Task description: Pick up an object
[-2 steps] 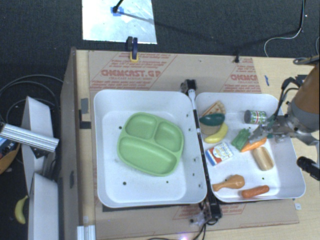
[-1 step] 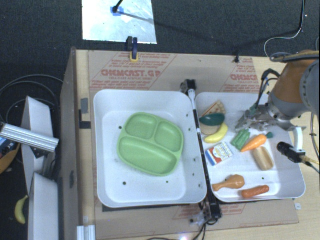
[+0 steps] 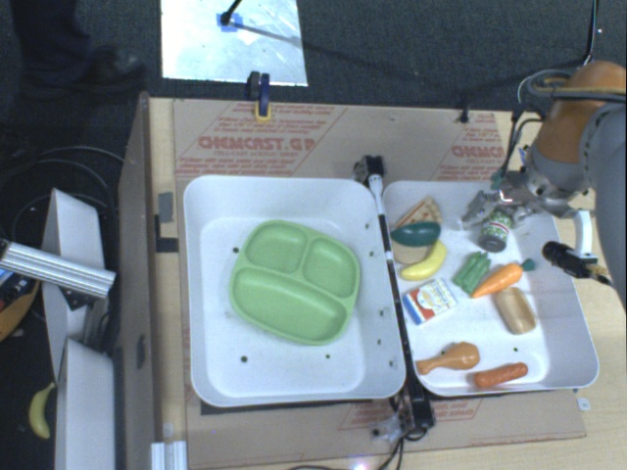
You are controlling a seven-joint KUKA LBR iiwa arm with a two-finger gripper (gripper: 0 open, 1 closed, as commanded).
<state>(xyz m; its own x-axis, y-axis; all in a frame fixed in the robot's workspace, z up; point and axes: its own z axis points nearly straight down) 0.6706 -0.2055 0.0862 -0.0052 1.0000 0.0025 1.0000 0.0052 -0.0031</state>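
Gripper (image 3: 502,209) is at the 1 o'clock corner of the right bin (image 3: 588,360), directly over a small can (image 3: 497,233) with a green label. The can is the likely target. It lies at the gripper's 6 o'clock, touching it or very nearly.

Jaws: cannot tell whether they are wide, narrow or closed on the can. Grey metal and the can's shiny end blur together.

Risks (judgement):
- The can has a round, slick wall. If the jaws close off-centre it may roll or squirt out sideways.
- The bin's far wall is close at 12 o'clock. A can pushed against it could ride up or jam.
- Green beans (image 3: 473,268) and a carrot (image 3: 500,279) lie near, at the can's 7 and 6 o'clock. A sideways shove would knock the can into them.
- A grip on the rim alone may fail on the lift, dropping the can onto the carrot or the bread roll (image 3: 515,309).

Hard to make out:
- Whether the can is upright or tilted.
- Any real contact between can and gripper.
- Label text is too small to read.
- The arm (image 3: 573,135) is cut off at 3 o'clock.

The left bin (image 3: 211,262), at 9 o'clock, holds a green plate (image 3: 294,280), well apart from all this.
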